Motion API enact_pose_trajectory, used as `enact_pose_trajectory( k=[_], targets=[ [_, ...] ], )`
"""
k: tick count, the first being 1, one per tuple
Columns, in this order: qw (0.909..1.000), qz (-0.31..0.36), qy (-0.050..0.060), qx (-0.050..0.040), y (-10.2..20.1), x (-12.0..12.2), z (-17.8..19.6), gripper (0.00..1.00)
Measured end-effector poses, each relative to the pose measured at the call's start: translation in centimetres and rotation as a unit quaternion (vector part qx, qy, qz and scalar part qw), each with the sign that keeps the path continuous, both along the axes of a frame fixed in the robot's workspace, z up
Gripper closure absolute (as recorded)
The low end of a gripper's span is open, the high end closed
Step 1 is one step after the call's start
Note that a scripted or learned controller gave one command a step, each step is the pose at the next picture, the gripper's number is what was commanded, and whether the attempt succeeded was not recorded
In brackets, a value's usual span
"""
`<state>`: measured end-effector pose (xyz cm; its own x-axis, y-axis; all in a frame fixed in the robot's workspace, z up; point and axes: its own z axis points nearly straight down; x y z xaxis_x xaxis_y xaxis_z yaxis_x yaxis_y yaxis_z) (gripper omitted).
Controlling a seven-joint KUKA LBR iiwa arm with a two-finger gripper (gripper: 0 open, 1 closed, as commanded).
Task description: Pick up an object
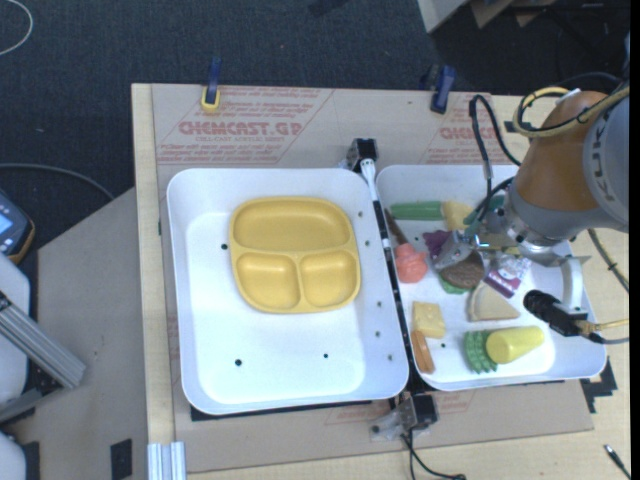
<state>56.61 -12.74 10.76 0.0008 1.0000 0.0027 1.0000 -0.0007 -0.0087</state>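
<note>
The toy foods lie in the right bin (400, 183), at the right of the frame: a green pod (415, 210), a pink piece (410, 263), a purple piece (436, 242), a brown disc (460, 275), a cheese wedge (429, 319) and a yellow corn cob (512, 344). The gripper (478, 240) hangs low over the purple and brown pieces; its grip cannot be told. The left bin (200, 318) holds a yellow divided plate (295, 253).

Dark grey carpeted floor (150, 23) around a pale board-topped bench (300, 118) printed with red lettering. Blue clamps (212, 76) along the far bench edge. Aluminium framing (40, 343) off the left bench edge. Even overhead lighting.
</note>
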Motion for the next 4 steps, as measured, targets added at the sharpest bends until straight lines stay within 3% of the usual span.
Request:
enact_pose_trajectory(
  k=[1, 2, 4],
  targets=[
    [1.0000, 0.000, -0.001, -0.0003, 0.1, -0.1, -2.5, 0.00],
    [1.0000, -0.001, -0.004, -0.0011, 0.0, 0.0, -1.3, 1.00],
    [1.0000, 0.001, -0.007, -0.0024, 0.9, 0.1, 8.5, 1.00]
  ],
)
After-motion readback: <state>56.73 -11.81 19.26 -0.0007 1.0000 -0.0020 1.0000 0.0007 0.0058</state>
